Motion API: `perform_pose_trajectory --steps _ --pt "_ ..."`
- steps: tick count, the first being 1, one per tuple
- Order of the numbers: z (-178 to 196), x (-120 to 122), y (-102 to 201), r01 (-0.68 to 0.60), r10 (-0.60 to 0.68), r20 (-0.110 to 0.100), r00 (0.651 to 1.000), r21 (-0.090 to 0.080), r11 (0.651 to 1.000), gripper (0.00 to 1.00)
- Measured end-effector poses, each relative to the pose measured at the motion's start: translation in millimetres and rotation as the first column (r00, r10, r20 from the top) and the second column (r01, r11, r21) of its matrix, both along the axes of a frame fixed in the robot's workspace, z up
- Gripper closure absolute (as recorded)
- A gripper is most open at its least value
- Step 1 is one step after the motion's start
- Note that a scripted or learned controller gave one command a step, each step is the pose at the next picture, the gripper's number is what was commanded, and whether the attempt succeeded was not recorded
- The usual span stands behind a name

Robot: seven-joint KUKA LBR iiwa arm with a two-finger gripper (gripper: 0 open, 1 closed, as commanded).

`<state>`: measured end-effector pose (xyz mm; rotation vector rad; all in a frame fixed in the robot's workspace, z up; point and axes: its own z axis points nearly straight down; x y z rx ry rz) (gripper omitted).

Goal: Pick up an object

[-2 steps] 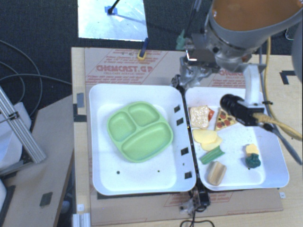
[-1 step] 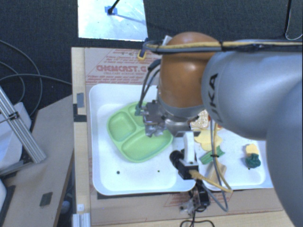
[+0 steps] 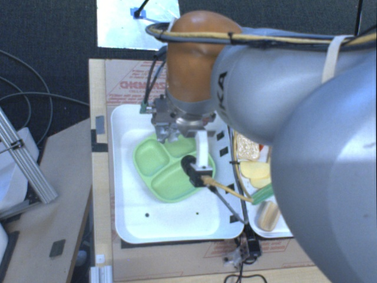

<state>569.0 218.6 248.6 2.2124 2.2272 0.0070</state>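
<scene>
The arm (image 3: 283, 99) enters from the right of the frame and covers most of that side. Its orange band (image 3: 197, 46) sits at upper centre, directly above the wrist. The claw (image 3: 167, 134) is positioned low over the left bin (image 3: 132, 220), at the upper edge of the green divided plate (image 3: 159, 173). Claw state: cannot be determined, because the wrist housing blocks the line of sight to its opening. The green divided plate lies flat in the left bin, in the bin's upper-right half. Three of its compartments are visible, and its upper-right portion is covered by the wrist. Two small dark marks show on the white bin floor below the plate. The right bin (image 3: 268, 234) is largely hidden behind the arm. In its visible strip four items lie close together, listed from top to bottom: a tan textured piece (image 3: 247, 149), a pale yellow piece (image 3: 257, 171), a green piece (image 3: 264, 192) and a tan roll-shaped piece (image 3: 268, 216). Both bins rest on a sheet of printed cardboard (image 3: 126, 81) on the counter (image 3: 101, 175). A white sheet (image 3: 135, 10) lies at the upper left of the frame, beyond the cardboard. A round tan table (image 3: 59, 175) and an aluminium rail (image 3: 26, 164) occupy the left edge.
</scene>
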Motion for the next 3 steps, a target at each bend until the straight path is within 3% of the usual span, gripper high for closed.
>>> perform_pose_trajectory --steps 1,2,3 --pt "207 103 16 0.000 0.000 0.019 1.000 0.005 1.000 1.00" --pt "5 65 15 0.007 -0.007 -0.020 1.000 -0.006 1.000 1.00" --pt "-21 3 16 0.006 -0.006 -0.012 1.000 -0.003 1.000 1.00"
